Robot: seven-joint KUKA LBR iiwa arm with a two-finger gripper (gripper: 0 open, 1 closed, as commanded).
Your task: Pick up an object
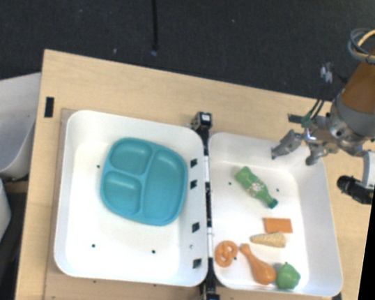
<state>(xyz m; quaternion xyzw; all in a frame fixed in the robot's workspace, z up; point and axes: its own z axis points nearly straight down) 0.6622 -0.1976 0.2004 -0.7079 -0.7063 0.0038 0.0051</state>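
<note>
While left bin [73, 248] holds plate [145, 181], right bin [324, 224] holds bottle [256, 187].

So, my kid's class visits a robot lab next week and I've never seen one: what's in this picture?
It is one camera above a bench, looking down at a slant. The grey and orange arm reaching in from the right is the robot; its gripper, two fingers spread apart with nothing between them, hangs over the right bin's far edge. The left bin holds a blue divided plate. The right bin holds toy food: a green bottle, an orange wedge, a pale piece, a pretzel, a drumstick and a green pepper.
</note>
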